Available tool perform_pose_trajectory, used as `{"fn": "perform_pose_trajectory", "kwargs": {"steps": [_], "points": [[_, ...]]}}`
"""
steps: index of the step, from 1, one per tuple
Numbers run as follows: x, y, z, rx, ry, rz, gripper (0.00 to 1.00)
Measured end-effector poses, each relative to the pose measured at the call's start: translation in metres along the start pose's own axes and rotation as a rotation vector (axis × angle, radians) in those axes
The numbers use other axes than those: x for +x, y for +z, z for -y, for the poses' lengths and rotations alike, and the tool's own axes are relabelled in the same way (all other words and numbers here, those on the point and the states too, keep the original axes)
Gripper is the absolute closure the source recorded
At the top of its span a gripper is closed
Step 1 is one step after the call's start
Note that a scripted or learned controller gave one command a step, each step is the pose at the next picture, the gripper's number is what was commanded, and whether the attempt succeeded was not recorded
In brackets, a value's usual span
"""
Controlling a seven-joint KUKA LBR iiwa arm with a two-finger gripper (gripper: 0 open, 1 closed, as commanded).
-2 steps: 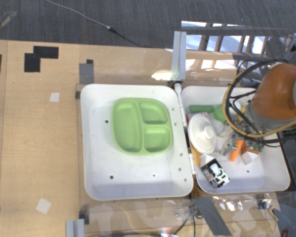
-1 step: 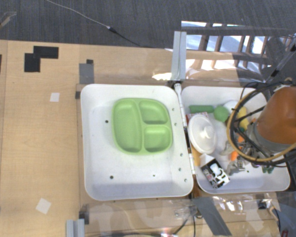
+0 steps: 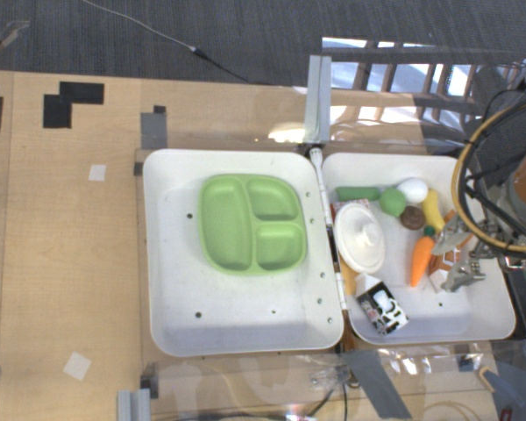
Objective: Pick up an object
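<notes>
My gripper (image 3: pixel 454 257): low over the right side of the right bin (image 3: pixel 473 323), just beside the carrot; whether my jaws stand wide or narrow I cannot tell; nothing seen between them.
Carrot (image 3: pixel 419 260): orange, green top, right bin.
Yellow piece (image 3: pixel 432 209): above the carrot, by a brown ball (image 3: pixel 412 218).
White egg (image 3: pixel 412 189): top of the bin.
Green item (image 3: pixel 373 198): top left.
White bowl (image 3: pixel 361 237): left side.
Black-and-white box (image 3: pixel 382 307): front left.
Left bin (image 3: pixel 175 323): holds a green divided plate (image 3: pixel 251 224).

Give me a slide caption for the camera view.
Gripper beside carrot in cluttered right bin; green tray in left bin.
</notes>
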State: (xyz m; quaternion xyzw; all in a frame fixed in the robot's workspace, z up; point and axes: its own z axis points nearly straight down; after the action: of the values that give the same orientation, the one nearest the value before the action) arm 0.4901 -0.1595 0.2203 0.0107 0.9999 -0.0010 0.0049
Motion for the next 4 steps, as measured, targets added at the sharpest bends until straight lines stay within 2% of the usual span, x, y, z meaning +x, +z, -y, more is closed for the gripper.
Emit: {"fn": "perform_pose_trajectory", "kwargs": {"steps": [1,2,3,4], "points": [[-0.065,0.125,0.007,-0.002,-0.012,-0.004,1.0],[-0.071,0.008,-0.027,-0.001,-0.101,0.002,1.0],[-0.088,-0.035,-0.069,-0.004,0.053,-0.005,1.0],[-0.086,0.112,-0.042,-0.002,-0.172,0.0,1.0]]}}
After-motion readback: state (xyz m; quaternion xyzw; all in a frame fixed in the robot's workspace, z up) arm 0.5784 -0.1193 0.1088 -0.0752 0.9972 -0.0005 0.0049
